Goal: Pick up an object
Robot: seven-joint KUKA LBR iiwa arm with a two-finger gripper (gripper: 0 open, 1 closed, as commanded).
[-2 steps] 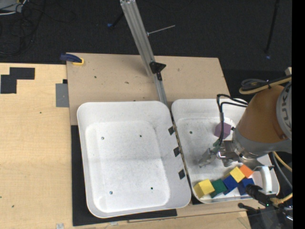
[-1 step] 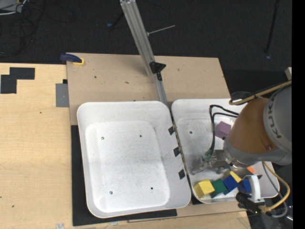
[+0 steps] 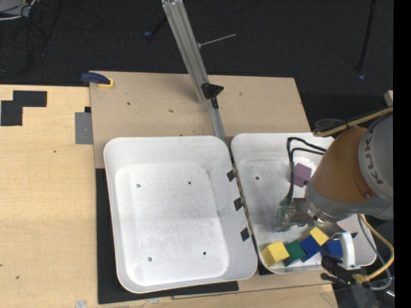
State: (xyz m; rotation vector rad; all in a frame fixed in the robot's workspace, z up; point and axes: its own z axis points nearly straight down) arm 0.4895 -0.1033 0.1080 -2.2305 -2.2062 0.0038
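A pale wooden surface (image 3: 38, 191) carries two shallow white bins side by side, with dark floor behind and a slanted aluminium rail (image 3: 190, 50) running down to the seam between them. The left bin (image 3: 115, 156) offers nothing to pick. The right bin (image 3: 257, 147) holds the candidates: a yellow block (image 3: 277, 253), a green block (image 3: 296, 251), a blue block (image 3: 310, 247) and a second yellow block (image 3: 318, 237), packed touching along the near wall, plus a purple block (image 3: 300, 174) further back, well apart from the others. The gripper (image 3: 289, 217) sits low over the bin floor just above the cluster, under the orange wrist band (whether it is spread or closed I cannot tell; nothing is visibly between its tips).

The likely failure is a close on bare floor, since it stands beside the blocks rather than over one. Aimed into the cluster, it risks wedging on neighbours or the bin wall and nudging blocks instead of lifting one.
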